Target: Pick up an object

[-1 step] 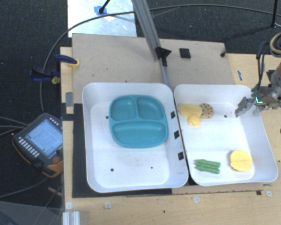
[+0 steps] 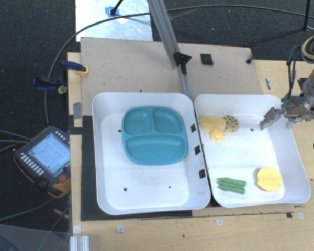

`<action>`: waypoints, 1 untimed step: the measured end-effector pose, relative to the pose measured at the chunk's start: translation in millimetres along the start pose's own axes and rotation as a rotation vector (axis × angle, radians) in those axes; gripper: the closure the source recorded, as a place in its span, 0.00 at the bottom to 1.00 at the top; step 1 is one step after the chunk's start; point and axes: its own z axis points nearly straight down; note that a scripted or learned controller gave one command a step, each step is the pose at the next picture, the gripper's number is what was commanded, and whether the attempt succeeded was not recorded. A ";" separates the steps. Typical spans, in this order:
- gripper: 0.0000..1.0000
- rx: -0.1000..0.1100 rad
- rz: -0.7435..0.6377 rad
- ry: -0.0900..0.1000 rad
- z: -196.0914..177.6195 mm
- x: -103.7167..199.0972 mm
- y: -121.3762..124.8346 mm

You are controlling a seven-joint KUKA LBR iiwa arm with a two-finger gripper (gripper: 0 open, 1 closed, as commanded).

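Four pieces of toy food lie in the right-hand bin [image 2: 290, 156] of a pair of shallow white bins set side by side on a tan counter [image 2: 125, 67]. Near that bin's far left corner, a yellow piece [image 2: 213, 126] sits touching a round speckled cookie [image 2: 230, 123]. Toward the near edge, a bunch of green beans [image 2: 231, 185] lies just left of a flat yellow disc [image 2: 269, 179], the two a little apart. The middle of the bin floor between these two groups is bare white.

The gripper [image 2: 268, 119] reaches in over the bin's far right side, its grey tip pointing left and down, well apart from all four pieces. Nothing is seen between its fingers; whether they are apart or together cannot be told from this angle. Behind it, the wrist runs off the right edge of the frame.

The left-hand bin [image 2: 110, 156] holds a teal plate [image 2: 155, 135] with three compartments, two small ones at the far side and one wide one nearer the camera. The plate rests in the bin's far half, and its compartments carry no food.

Beyond the counter's left edge, a handheld controller [image 2: 44, 158] with a lit screen lies on the dark floor among cables. A grey pole [image 2: 165, 25] rises at a slant from the counter's far side, just behind the seam between the bins.
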 end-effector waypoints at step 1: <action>0.00 0.004 0.002 0.001 62.0 3.4 -1.9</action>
